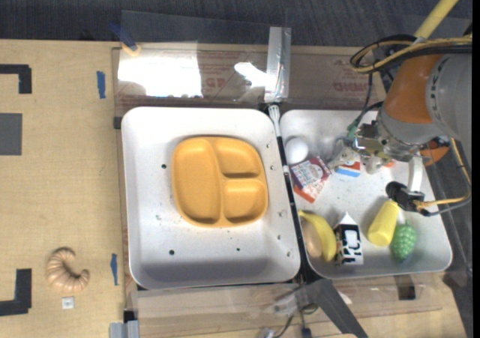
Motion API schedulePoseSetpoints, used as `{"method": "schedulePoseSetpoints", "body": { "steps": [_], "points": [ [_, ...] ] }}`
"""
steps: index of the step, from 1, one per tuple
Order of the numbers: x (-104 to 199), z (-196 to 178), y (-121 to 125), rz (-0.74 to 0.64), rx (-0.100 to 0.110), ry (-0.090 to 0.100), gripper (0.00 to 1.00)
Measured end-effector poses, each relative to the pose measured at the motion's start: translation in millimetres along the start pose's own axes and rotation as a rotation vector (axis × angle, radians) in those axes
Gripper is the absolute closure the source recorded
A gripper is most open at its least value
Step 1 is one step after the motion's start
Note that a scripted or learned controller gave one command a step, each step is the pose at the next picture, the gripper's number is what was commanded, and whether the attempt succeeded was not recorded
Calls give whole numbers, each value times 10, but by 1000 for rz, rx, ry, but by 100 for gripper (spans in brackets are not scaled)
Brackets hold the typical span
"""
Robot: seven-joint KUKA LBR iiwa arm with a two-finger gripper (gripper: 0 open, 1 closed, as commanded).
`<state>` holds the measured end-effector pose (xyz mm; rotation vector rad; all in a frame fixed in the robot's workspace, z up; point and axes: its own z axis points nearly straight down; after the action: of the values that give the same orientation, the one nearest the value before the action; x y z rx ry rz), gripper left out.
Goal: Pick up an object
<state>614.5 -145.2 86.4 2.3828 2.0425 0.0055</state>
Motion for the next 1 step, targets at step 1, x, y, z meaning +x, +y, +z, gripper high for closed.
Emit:
{"method": "schedulePoseSetpoints", "body": {
  "steps": [1],
  "points": [
    [5,-115,15,-1,-4,0,100]
  ]
}}
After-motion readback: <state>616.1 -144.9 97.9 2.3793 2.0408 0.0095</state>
